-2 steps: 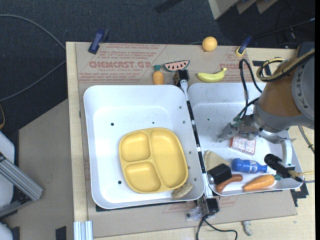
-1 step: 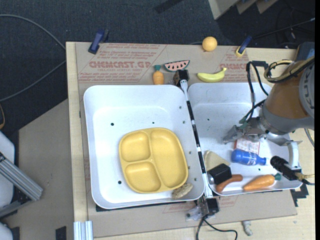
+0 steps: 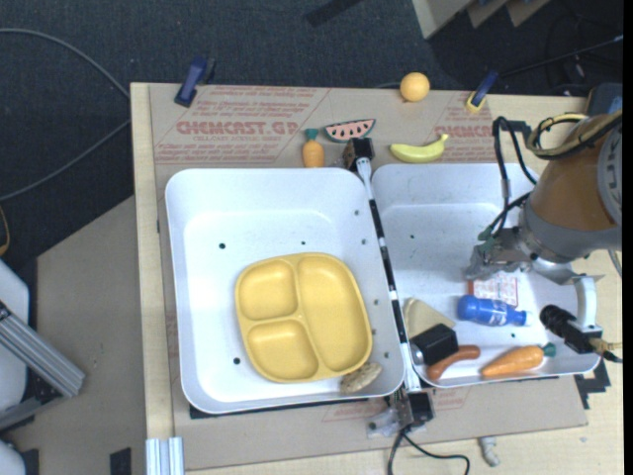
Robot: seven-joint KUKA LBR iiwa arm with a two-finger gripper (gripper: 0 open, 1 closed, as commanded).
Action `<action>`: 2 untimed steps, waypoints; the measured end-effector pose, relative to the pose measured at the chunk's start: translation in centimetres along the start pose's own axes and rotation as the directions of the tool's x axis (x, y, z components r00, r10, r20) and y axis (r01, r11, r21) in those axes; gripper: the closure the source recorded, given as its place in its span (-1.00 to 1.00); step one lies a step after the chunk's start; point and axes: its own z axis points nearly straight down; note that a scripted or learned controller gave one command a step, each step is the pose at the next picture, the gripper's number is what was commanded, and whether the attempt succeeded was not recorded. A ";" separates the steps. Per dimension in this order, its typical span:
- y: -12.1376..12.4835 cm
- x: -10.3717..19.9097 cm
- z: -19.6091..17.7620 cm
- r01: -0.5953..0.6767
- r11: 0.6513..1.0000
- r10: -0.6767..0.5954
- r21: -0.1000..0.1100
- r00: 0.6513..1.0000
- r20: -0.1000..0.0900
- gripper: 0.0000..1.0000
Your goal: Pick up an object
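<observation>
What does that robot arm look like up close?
The arm is a thick rounded tube, grey near the wrist with a wide orange band above it. Black cables loop along its side. Its gripper is small, made of grey metal.

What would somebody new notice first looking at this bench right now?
Probably the yellow divided plate lying in the left bin. Next, the grey and orange arm reaching into the right bin, its end effector low over a small packet and a blue bottle. A toy banana lies on the bench behind the bins.
</observation>
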 end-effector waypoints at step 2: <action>-2.4 2.2 0.9 0.000 1.000 0.000 -0.001 1.000 0.001 -1.00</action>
